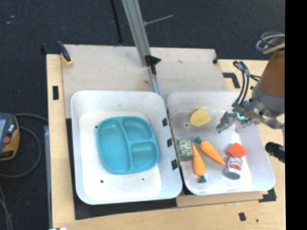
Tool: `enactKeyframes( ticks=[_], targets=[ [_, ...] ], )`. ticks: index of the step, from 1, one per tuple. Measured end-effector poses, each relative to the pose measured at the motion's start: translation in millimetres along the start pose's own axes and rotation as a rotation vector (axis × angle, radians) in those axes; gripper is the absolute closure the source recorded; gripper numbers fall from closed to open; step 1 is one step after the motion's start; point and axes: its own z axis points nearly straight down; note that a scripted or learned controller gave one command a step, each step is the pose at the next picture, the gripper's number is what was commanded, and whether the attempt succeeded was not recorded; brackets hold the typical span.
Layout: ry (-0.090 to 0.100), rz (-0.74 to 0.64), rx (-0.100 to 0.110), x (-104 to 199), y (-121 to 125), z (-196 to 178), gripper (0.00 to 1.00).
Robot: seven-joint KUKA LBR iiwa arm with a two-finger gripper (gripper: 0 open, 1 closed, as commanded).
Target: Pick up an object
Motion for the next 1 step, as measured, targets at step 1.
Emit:
enactKeyframes(
  ticks=[1],
  targets=[
    [-0.001, -0.001, -0.004, -0.1, 1.1, -1.8, 0.0]
  ],
)
